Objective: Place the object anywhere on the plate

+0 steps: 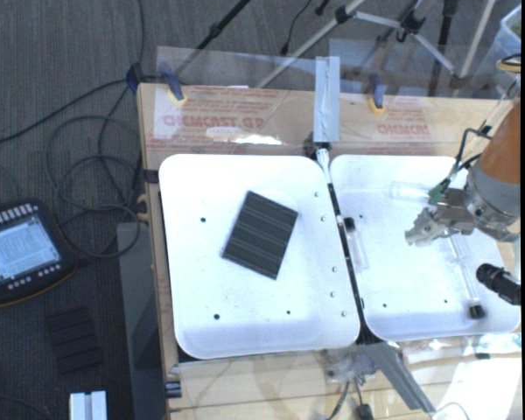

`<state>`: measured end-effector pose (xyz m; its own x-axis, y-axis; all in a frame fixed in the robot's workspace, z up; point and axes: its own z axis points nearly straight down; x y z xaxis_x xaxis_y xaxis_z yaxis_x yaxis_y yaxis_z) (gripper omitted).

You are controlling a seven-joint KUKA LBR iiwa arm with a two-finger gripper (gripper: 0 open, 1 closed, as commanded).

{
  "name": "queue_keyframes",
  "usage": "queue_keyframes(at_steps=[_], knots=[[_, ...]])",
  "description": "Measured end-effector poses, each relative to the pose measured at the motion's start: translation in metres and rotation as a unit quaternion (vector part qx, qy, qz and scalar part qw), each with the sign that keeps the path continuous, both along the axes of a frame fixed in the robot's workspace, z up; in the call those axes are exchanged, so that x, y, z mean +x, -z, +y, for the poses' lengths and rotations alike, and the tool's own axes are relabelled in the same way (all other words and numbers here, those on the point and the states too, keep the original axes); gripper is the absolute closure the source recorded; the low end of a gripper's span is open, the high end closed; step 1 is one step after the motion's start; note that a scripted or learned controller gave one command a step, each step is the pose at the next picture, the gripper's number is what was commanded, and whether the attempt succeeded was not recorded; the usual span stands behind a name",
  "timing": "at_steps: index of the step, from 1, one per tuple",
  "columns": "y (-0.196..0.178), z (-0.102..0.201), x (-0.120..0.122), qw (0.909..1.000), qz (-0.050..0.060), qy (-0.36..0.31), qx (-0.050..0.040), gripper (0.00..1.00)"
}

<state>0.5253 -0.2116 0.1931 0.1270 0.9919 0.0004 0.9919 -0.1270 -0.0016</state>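
The dark grey ribbed rectangular plate lay tilted in the left white bin. The jaws of the grey two-finger gripper hovered over the right white bin; whether open or closed, I cannot tell.

I see a handheld control pendant lying on the grey carpet to the left of the bench, its screen lit; black cables loop across the floor beside it; tripod legs stand behind the bench; a strip of silver tape runs down the cardboard backing between two blue-and-yellow clamps.
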Motion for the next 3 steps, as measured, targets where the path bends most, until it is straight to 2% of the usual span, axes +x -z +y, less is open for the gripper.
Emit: queue_keyframes(at_steps=[1,2,3], knots=[[0.012,0.048,0.007,0.9978,0.001,-0.066,-0.0002,1.0],[0.034,0.095,0.01,0.9981,-0.001,-0.062,-0.0031,1.0],[0.008,0.153,0.025,0.9962,-0.001,-0.087,-0.0013,1.0]])
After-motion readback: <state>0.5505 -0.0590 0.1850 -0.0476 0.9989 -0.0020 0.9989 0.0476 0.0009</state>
